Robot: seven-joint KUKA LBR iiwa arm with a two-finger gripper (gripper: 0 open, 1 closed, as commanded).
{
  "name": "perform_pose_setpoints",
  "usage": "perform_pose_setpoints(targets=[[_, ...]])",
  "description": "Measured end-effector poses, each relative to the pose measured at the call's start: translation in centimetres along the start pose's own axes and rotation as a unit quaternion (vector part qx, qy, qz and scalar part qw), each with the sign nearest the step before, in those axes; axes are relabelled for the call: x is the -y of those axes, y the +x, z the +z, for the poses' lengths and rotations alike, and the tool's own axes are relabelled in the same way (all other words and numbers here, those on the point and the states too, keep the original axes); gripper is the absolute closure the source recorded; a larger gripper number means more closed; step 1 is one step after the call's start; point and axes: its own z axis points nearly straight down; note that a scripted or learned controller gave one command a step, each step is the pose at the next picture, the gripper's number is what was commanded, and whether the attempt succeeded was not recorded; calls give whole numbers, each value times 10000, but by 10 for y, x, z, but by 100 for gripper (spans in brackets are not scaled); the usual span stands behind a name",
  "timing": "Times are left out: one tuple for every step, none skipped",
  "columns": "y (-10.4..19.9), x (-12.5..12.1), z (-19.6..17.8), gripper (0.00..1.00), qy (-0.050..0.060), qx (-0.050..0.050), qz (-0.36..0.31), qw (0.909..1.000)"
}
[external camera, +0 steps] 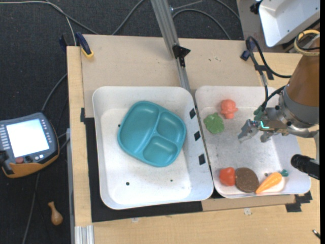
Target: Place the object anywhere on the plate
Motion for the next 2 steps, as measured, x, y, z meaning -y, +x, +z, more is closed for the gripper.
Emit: perform_pose_setpoints(targets=[[0,-1,-1,0,-10,1,-2,10000],[8,-8,50,0,12,-2,3,10000]])
